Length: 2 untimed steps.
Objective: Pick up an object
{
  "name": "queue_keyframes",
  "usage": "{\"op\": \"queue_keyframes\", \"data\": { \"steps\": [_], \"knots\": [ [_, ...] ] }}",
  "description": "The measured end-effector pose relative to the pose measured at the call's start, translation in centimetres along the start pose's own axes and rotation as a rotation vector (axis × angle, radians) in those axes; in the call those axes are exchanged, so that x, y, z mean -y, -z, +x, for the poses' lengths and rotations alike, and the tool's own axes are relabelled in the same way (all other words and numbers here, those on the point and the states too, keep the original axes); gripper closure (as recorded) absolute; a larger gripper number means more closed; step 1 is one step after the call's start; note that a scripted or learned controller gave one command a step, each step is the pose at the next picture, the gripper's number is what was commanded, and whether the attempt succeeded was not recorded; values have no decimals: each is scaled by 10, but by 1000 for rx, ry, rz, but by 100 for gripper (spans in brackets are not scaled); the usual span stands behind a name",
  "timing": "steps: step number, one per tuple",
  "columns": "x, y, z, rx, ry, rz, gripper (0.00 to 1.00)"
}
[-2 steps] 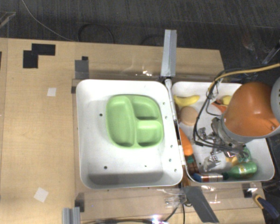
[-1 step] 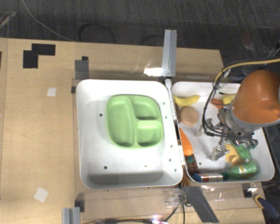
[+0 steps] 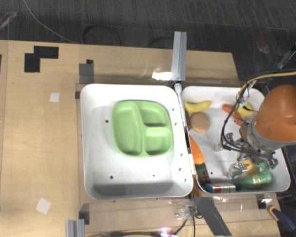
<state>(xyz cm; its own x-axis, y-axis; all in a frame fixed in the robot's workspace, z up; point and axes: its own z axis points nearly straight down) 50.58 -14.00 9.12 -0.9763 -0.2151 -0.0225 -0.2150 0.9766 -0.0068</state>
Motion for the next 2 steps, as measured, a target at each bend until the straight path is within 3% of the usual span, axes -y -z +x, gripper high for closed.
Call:
{"op": "queue_keyframes", "data": {
  "steps": [1,2],
  "knots": [
    [-44,0,-11,-1,15,1,0],
    [-17,0,-2,0,215,-2,0]
  ]
}}
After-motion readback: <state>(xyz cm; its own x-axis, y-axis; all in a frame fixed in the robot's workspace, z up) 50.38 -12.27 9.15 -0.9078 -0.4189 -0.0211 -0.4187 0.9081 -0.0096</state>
